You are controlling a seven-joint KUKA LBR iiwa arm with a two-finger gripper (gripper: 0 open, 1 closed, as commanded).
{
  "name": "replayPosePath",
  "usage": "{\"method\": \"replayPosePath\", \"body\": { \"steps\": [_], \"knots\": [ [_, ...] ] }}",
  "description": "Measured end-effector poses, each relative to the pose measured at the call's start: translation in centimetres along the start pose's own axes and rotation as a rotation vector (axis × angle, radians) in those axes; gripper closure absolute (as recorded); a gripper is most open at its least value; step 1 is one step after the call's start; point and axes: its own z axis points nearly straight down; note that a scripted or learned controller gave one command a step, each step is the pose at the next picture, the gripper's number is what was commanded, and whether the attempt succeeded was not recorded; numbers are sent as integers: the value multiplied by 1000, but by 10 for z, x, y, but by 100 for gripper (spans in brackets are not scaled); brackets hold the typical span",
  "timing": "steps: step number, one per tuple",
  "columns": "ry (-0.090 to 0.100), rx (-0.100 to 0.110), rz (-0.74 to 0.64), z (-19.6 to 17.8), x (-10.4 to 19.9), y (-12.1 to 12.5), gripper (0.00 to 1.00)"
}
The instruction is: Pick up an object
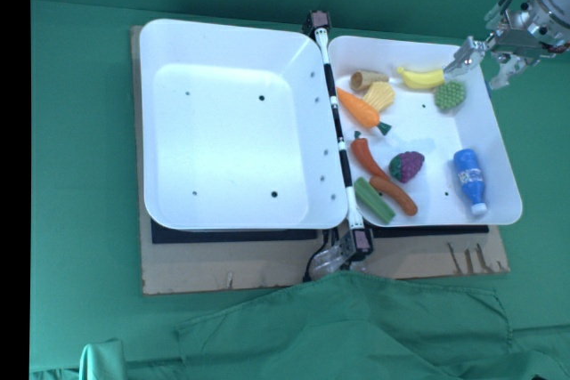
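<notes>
My gripper (482,65) hangs over the far right corner of the right bin (503,182), its fingers spread apart with nothing between them. One fingertip (462,58) shows over the bin's far rim, the other over the right rim.

Nearest to my gripper is the green ball (450,94), lying just to the near-left of it on the bin floor. The banana (420,77) lies just left of my left fingertip, along the far wall, almost touching the green ball. Neither is between my fingers.

Further left, near the far left corner of this bin, lie a tan piece (367,80) and a yellow corn (380,95), touching each other. A carrot (360,110) runs slantwise just near of them, its green end pointing right.

Nearer in the bin, well apart from my gripper, a red pepper (363,155) lies by the left wall, and a second carrot (394,195) and a cucumber (374,200) lie side by side at the near left corner. The purple grapes (406,165) sit just right of the pepper, about mid-bin. The blue bottle (468,179) lies by the right wall, cap toward the near side, straight near of my gripper but well apart from it.

The left bin (169,40) sits beside, joined along the middle rail (334,116).
</notes>
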Motion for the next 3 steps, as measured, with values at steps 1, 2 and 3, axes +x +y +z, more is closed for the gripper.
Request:
{"method": "replayPosePath", "body": {
  "steps": [1,2,3],
  "knots": [
    [-3,-7,3,-14,-1,1,100],
    [-1,-4,-1,-27,-10,6,100],
    [-1,-5,-2,-53,-10,25,100]
  ]
}}
